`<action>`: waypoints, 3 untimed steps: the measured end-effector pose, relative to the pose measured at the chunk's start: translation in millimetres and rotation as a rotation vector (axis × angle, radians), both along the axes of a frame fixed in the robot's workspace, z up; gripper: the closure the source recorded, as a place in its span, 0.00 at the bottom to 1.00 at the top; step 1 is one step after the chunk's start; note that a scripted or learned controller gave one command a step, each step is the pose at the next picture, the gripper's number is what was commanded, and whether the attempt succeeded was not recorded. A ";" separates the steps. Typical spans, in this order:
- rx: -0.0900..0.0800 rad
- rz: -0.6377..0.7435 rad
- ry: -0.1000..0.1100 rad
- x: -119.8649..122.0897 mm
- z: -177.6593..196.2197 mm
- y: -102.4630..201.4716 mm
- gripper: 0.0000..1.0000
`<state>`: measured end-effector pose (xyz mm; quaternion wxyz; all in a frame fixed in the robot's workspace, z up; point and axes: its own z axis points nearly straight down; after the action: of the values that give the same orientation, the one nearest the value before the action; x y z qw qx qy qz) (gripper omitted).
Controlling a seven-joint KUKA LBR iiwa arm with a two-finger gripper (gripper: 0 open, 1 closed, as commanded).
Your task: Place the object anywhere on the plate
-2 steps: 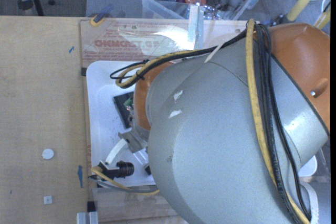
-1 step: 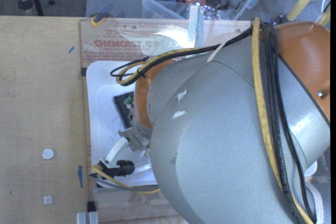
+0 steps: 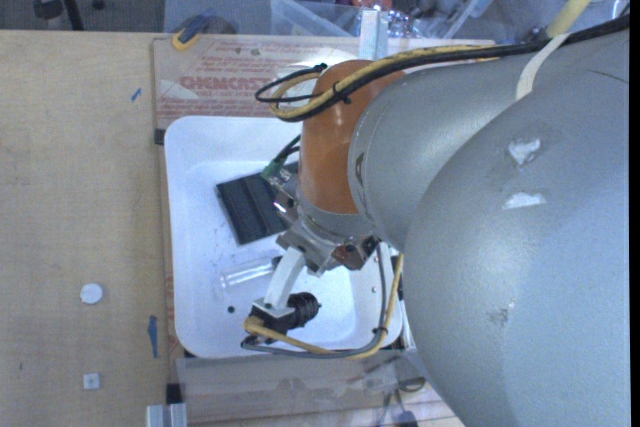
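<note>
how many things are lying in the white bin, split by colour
black: 1, a flat ribbed pad
clear: 1, a small see-through piece
total: 2 in the part of the white bin that shows; the arm covers the rest

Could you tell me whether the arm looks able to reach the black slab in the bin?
Probably yes: the black slab lies flat in the bin right beside the arm, with nothing visibly stacked on it.
</note>
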<state>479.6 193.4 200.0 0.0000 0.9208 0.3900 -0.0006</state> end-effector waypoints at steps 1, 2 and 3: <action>0.004 -0.304 -0.001 0.5 -107.6 31.1 1.00; 0.000 -0.044 0.000 -0.3 -14.0 -39.3 1.00; 0.004 -0.334 -0.004 1.4 -109.2 23.8 1.00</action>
<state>481.0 217.2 90.8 -0.0010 0.9728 0.2315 0.0021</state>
